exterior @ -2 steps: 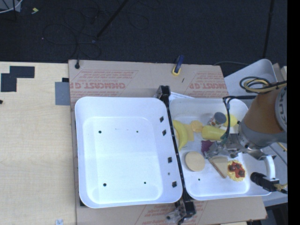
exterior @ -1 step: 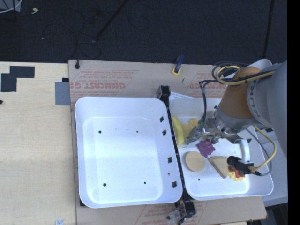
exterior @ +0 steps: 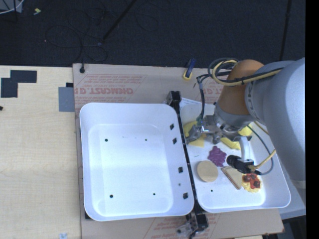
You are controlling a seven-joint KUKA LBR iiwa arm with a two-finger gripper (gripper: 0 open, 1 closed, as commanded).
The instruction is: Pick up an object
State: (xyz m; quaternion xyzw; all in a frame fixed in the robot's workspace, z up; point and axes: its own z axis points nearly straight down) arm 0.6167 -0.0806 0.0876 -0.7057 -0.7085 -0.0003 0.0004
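Dark carpet with loose cables fills the top of the view; below it a pale wood bench [exterior: 35, 168] carries a cardboard sheet [exterior: 114, 86] with red printing, and two shallow white bins sit side by side on it. Left bin [exterior: 92, 133] shows just its bare floor with a few small dark dots. Right bin [exterior: 276, 195] holds the objects: a purple bumpy piece [exterior: 217, 156] near the middle, a tan round disc [exterior: 207, 172] just below it and touching or nearly touching, a tan wedge-shaped slice [exterior: 232, 177] to the disc's right, a small red and yellow item [exterior: 253, 182] beside the wedge near the right wall, and yellow pieces [exterior: 195, 136] up by the divider, partly under the arm. Grey arm [exterior: 279, 113] with orange band [exterior: 239, 91] comes in from the right, wrist low over the upper part of the right bin. Gripper [exterior: 215, 132] sits down among the yellow pieces, just above the purple piece; finger state cannot be made out, and nothing can be seen held. A black part with yellow cable [exterior: 240, 162] hangs off the wrist next to the purple piece. Blue and yellow clip [exterior: 189, 69] lies on the cardboard behind the bins.
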